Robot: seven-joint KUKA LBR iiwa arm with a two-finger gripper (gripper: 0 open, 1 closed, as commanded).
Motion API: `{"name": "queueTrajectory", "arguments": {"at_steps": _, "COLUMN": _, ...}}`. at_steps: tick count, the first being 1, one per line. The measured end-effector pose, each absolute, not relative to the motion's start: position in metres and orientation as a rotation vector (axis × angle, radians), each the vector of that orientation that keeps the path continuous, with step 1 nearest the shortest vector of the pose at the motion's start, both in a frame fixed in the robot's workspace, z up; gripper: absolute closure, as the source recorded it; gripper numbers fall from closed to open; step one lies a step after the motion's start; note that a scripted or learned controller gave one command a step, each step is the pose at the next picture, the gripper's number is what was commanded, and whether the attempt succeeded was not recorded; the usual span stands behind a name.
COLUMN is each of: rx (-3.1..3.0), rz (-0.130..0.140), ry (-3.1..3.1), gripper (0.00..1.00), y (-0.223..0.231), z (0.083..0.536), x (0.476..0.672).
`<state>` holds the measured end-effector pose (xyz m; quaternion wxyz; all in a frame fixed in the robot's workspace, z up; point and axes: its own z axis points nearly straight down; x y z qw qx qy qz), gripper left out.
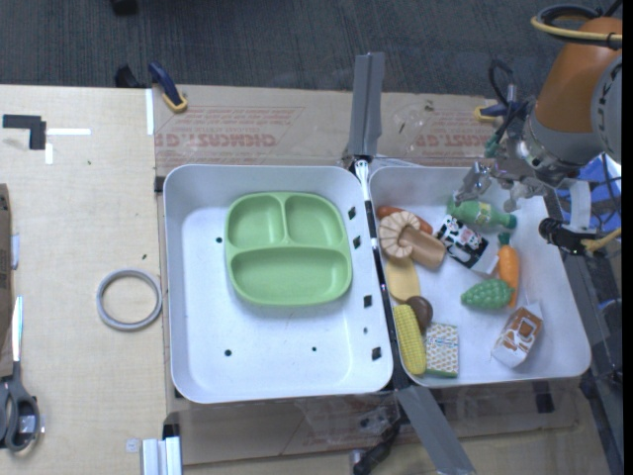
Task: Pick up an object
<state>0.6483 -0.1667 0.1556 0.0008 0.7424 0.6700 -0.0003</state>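
Surface: tape ring [130,298] lies left of the bins.
Left bin [198,364]: green tray [289,247].
Right bin [564,354]: corn [409,338], mushroom [401,236], carrot [508,264], green toy [482,212] and more.
Gripper [492,179]: above the green toy; fingers' state cannot be told.

Premises: robotics laboratory or test cell. Evidence: industrial arm [579,87] with orange band mounted at a plywood worktop [69,226]; two white bins [188,295] fixed side by side; toy food items [487,294] as test objects; tape roll [130,298], scissors [18,404] and blue clamp [168,85] on the worktop; grey carpet floor [297,18] beyond.
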Motion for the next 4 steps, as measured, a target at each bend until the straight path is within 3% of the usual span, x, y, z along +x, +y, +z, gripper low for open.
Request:
{"name": "queueTrajectory", "arguments": {"at_steps": 1, "rx": 2.502, "rz": -0.001, "ry": 1.899, "gripper": 0.00, "y": -0.097, "z": 0.092, "x": 0.659}}
{"name": "queueTrajectory", "arguments": {"at_steps": 2, "rx": 2.360, "rz": -0.002, "ry": 2.075, "gripper": 0.00, "y": -0.135, "z": 0.157, "x": 0.595}}
{"name": "queueTrajectory", "arguments": {"at_steps": 3, "rx": 2.329, "rz": -0.012, "ry": 2.118, "gripper": 0.00, "y": -0.142, "z": 0.090, "x": 0.656}}
{"name": "queueTrajectory", "arguments": {"at_steps": 4, "rx": 2.333, "rz": -0.019, "ry": 2.121, "gripper": 1.00, "y": -0.142, "z": 0.098, "x": 0.655}}
